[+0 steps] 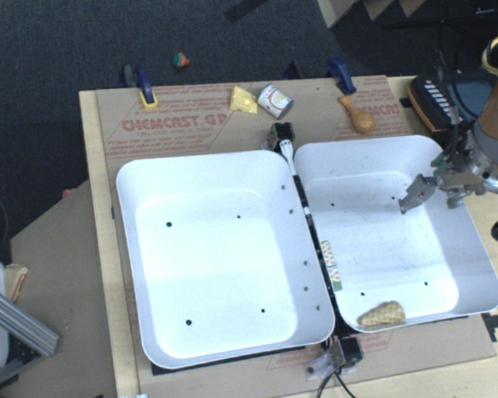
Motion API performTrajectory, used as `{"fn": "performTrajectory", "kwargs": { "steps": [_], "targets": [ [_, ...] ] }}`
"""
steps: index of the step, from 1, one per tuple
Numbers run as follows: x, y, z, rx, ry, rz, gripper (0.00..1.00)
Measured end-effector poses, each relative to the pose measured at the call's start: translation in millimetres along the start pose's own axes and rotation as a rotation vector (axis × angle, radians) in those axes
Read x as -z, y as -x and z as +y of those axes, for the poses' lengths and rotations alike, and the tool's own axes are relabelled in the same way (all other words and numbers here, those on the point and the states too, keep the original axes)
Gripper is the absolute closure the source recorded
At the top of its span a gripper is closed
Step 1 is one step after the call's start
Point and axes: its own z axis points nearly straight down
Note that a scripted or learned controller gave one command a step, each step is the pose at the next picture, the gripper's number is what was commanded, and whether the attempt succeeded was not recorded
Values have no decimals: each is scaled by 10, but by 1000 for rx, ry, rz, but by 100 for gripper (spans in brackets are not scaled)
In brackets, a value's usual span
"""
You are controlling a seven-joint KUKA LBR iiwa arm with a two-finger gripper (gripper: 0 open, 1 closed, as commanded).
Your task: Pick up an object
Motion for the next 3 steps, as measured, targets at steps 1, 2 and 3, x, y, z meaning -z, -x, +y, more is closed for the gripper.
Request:
{"fn": "performTrajectory", "kwargs": {
  "steps": [1,2,3],
  "targets": [
    [109,1,7,1,3,-1,100],
    [2700,-305,-55,4,22,-6,100],
    [1545,-843,383,6,-10,3,100]
  ]
}}
